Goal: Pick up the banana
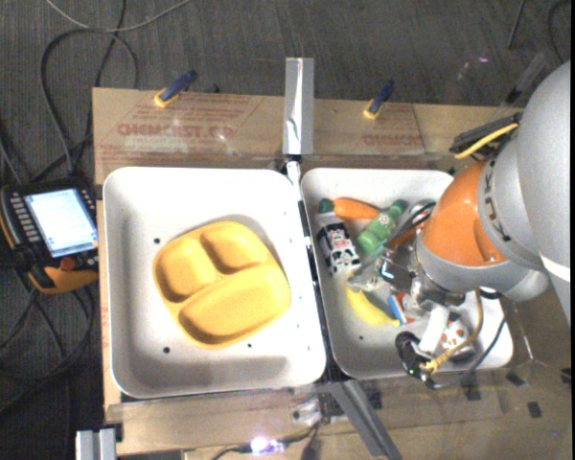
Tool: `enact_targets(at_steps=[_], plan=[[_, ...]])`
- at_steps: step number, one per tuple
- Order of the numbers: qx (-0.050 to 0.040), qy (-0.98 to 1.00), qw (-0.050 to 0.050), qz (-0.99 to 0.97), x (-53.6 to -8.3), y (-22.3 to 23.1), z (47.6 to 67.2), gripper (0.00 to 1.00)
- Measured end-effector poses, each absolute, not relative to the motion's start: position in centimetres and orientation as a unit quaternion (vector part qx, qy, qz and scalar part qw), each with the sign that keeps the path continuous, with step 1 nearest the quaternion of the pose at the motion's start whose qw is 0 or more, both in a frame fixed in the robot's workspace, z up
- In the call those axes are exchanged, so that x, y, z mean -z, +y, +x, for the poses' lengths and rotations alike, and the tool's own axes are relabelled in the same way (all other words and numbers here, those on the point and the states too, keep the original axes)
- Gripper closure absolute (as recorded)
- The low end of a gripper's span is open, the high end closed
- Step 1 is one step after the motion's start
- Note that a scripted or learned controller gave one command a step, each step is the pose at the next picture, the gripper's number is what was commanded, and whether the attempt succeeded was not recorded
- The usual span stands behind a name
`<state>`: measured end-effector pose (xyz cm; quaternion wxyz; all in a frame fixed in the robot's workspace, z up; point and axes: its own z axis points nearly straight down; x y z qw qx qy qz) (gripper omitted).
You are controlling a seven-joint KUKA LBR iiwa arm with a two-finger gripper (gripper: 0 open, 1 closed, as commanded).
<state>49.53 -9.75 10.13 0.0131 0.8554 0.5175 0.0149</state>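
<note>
One grey arm point(517, 209) (orange-banded) bends down into the right bin point(364, 353), gripper point(395, 290) just above the banana point(369, 308) on the bin floor; its fingers' state cannot be told.

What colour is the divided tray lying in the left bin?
Yellow. The divided tray shows plainly in the camera view, in the left bin.

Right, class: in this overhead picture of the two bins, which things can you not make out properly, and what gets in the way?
- banana: one yellow end shows; the arm covers the rest.
- gripper: buried in clutter under the wrist, fingers unreadable.
- small carton: print too small to read.
- handheld screen: glare, text illegible.
</note>
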Motion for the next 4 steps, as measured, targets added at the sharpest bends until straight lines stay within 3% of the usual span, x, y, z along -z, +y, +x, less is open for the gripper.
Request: enact_targets(at_steps=[1, 2, 3, 4], plan=[[-0.0200, 0.517, 0.016, 0.856, -11.5, -9.7, 49.9, 1.00], [0.0032, 0.383, 0.001, 0.924, -18.3, -1.6, 54.8, 1.00], [0.0033, 0.554, -0.001, 0.833, -18.2, -6.9, 48.2, 1.00], [0.0032, 0.554, -0.001, 0.833, -18.2, -6.9, 48.2, 0.00]])
